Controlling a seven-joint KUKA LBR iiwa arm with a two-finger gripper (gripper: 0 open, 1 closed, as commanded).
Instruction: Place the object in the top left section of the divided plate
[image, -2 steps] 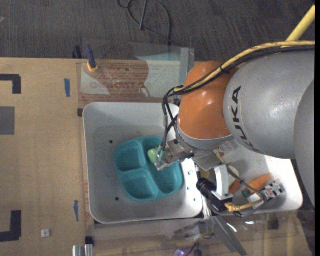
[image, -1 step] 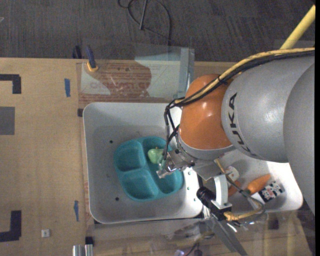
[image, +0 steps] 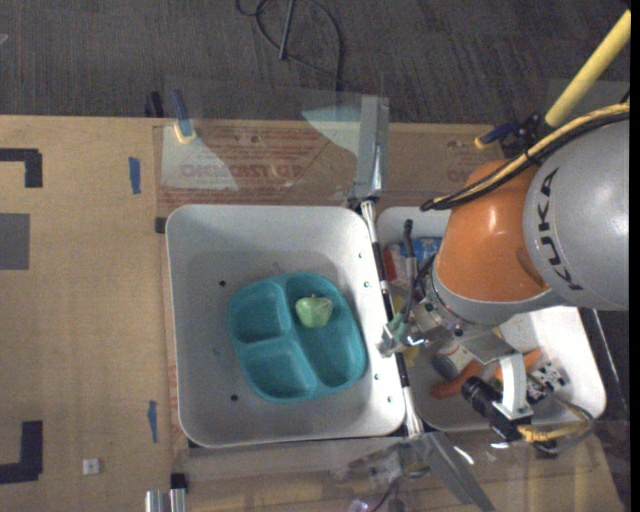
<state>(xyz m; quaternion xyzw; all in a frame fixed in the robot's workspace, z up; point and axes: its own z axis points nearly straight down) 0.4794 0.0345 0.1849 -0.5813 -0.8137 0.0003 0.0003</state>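
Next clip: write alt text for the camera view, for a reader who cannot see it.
A small green apple-like object lies on a teal divided plate, at the top of the plate's large right section, in the left white bin. The grey-and-orange arm hangs above the right bin.

**Arm bent low at right**

The grey arm (image: 590, 210) reaches in from the right, its orange band (image: 485, 250) bulking above the wrist. The gripper (image: 392, 338) points left and downward, fingertips small and indistinct.
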